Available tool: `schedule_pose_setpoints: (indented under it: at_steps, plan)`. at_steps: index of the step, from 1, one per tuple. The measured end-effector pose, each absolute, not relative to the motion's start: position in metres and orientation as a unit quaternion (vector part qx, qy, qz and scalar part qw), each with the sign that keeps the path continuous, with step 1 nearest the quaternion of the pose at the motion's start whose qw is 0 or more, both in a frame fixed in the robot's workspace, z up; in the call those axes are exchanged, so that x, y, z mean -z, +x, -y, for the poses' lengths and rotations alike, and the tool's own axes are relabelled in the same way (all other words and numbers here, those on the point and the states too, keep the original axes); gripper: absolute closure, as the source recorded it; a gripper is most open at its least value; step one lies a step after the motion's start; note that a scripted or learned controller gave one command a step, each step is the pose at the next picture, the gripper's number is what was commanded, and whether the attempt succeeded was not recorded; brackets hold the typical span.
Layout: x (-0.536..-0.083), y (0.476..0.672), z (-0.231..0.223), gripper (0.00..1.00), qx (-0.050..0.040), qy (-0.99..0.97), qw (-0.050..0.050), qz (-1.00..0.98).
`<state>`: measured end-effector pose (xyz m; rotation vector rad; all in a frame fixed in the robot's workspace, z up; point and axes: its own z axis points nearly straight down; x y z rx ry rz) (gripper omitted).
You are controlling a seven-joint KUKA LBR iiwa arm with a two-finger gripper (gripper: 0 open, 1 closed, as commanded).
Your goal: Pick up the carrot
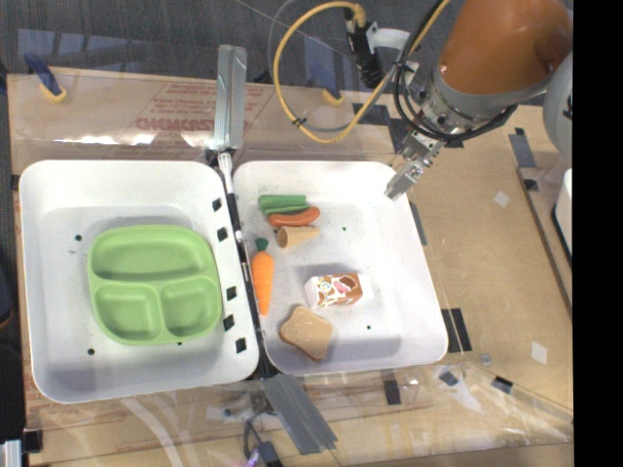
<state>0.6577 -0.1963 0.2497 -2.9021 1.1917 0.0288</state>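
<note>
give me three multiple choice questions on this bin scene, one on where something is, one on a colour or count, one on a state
1. Where does the carrot lie?
A. in the right bin, along its left wall
B. on the green tray
C. outside both bins

2. How many compartments does the green tray have?
A. two
B. three
C. five

3. How does the tool stand to the carrot?
A. clamped on it
B. touching its tip
C. apart, over the right bin's far right corner

Answers: 1 A, the carrot lies beside the divider between the bins. 2 B, one long section above two smaller ones. 3 C, bare bin floor separates them.
</note>
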Motion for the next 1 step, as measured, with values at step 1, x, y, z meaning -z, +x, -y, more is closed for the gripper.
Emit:
schedule_pose_setpoints:
  at_steps: [1]
  plan:
    - [-0.2700,0.6569,0.1912,1.00,-0.0017,-0.918,0.000,-0.397]
